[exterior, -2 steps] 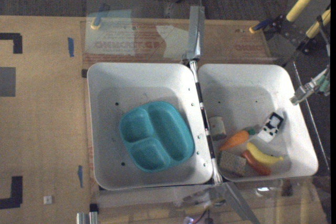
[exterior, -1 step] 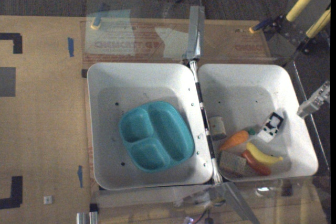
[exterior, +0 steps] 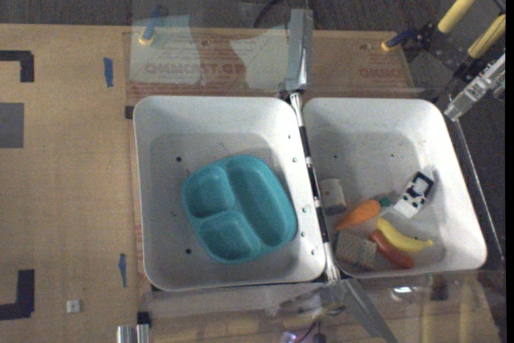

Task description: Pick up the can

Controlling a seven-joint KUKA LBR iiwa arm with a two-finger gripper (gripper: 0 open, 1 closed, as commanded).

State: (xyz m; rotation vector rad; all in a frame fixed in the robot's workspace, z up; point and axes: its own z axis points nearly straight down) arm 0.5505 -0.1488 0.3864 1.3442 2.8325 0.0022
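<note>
None of the task is complete, as far as I can judge: the can [exterior: 331,193] rests on the floor of the right bin [exterior: 377,120] with nothing gripping it, so approach, closure and lift are all outstanding. Identification is provisional. I take the can to be the dull grey, squat item up and to the left of the carrot [exterior: 358,214], hard against the bin wall on that side; its outline is too blurred for certainty. A second greyish block [exterior: 356,251] lies just below the carrot and could be mistaken for it. Also noted: a banana [exterior: 404,236] to the lower right of the carrot, overlapping a red item [exterior: 392,251], and a black-and-white object [exterior: 414,193] to the carrot's right, slightly higher. A teal divided plate [exterior: 238,209] sits well to the left of the carrot, across the divider in the left bin [exterior: 161,124]. The state of my hand I cannot tell, neither how far it is open nor whether it has hold of anything. Since my arm enters from the right, I judge that the can lies on the far side of the carrot from my approach, with the clutter between. The adjoining wall may hinder the grasp.
</note>
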